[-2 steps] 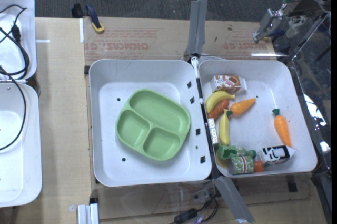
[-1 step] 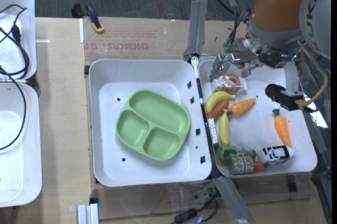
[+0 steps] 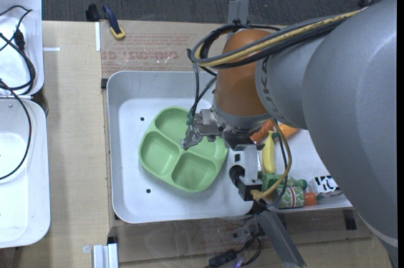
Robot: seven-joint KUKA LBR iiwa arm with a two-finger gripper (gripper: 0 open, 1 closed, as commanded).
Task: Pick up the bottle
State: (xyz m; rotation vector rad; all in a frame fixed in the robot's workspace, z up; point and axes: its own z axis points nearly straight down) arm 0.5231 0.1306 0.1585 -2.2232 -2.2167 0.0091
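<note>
Your bottle (image 3: pixel 291 193) lies on its side in the near right corner of the right-hand bin (image 3: pixel 120 153) — green body, red cap end pointing right, a printed label showing. It sits low in the picture, just beside the bin's near rim. Above it a yellow banana (image 3: pixel 269 153) stands almost on end, touching or nearly touching the bottle's left end, and an orange piece (image 3: pixel 284 130) lies just beyond the banana. A black-and-white tag (image 3: pixel 326 183) rests to the bottle's right.

The hand (image 3: pixel 192 134) hangs over the green divided plate (image 3: pixel 180 156), above its far right compartment, well to the left of the bottle. You cannot tell from here whether its fingers are apart or together; nothing shows between them. The arm's grey bulk (image 3: pixel 353 115) and orange band (image 3: pixel 243 74) cover much of the bin's right side, and a black fitting with cables (image 3: pixel 243 175) stands between the plate and the bottle.

On the worktop (image 3: pixel 76 103) beyond the bin lies a blue-and-yellow clamp (image 3: pixel 112 22).
</note>
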